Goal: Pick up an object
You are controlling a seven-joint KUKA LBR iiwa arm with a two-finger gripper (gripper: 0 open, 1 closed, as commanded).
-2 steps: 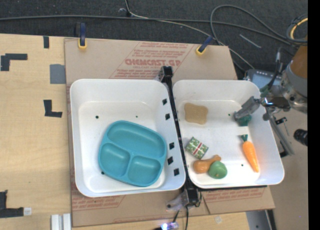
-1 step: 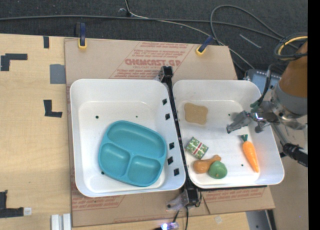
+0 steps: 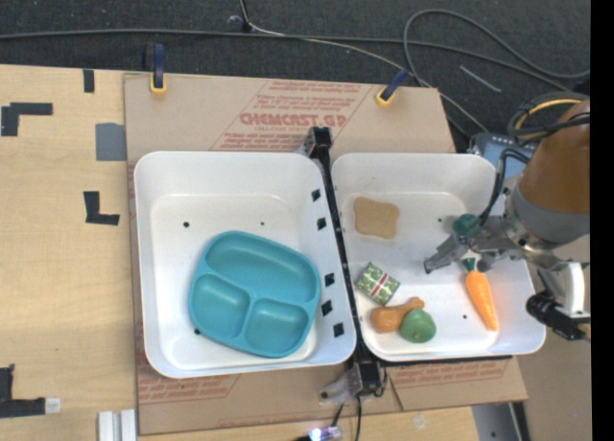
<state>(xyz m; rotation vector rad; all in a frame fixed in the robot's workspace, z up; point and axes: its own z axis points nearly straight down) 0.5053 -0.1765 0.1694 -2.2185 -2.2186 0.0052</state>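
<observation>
Just beside the gripper (image 3: 451, 255) lies the carrot (image 3: 481, 299).

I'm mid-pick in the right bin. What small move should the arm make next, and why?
Probably ease the hand toward the carrot and center over it. The hand hovers near the right bin's right side with nothing visibly between its fingers, and the carrot lies just below it in this view, apart from the other toys, so it looks like the nearest uncluttered target.
</observation>
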